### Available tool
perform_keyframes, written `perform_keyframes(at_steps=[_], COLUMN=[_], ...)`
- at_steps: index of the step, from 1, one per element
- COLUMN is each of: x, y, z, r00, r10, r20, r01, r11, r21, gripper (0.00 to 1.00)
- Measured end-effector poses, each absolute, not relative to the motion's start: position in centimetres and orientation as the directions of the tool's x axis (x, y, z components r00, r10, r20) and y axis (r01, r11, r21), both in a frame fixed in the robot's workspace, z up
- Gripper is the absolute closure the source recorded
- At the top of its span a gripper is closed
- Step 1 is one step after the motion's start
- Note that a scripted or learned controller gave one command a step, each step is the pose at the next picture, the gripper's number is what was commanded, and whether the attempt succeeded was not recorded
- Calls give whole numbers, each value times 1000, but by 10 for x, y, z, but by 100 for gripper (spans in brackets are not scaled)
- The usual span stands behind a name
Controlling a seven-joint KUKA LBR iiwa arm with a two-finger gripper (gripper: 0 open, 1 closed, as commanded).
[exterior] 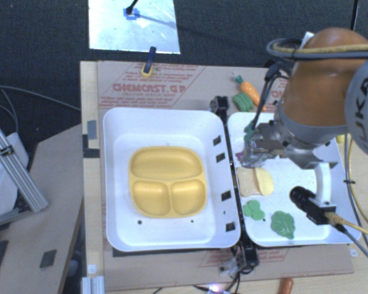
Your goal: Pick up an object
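Arm's tool point(253, 159) is hanging low in the right bin point(340, 234), just above a pale yellow toy point(264, 181); can't tell if it's gripping. Yellow tray point(167, 181) sitting in left bin point(119, 225).

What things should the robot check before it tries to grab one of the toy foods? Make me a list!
1. Is the gripper over the right bin? Ok: it hangs above the bin's left side.
2. Is a toy close under it? Ok: a pale yellow piece and a tan slice lie just below.
3. Is anything held already? Cannot tell: the wrist hides the tips.
4. Are the two green toys out of the way? Ok: they lie nearer the front edge.
5. Is the yellow tray clear of the arm? Ok: it sits in the left bin.
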State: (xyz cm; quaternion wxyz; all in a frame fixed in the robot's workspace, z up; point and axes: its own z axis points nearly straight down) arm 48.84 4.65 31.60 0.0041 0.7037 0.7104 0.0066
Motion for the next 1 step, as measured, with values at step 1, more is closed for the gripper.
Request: perform_keyframes(at_steps=[1], x=[487], y=[45], z=[309], r00=[-5], r10=[1000], r20=[0], r01=[1000], r11=[5], r21=[3], gripper=[0])
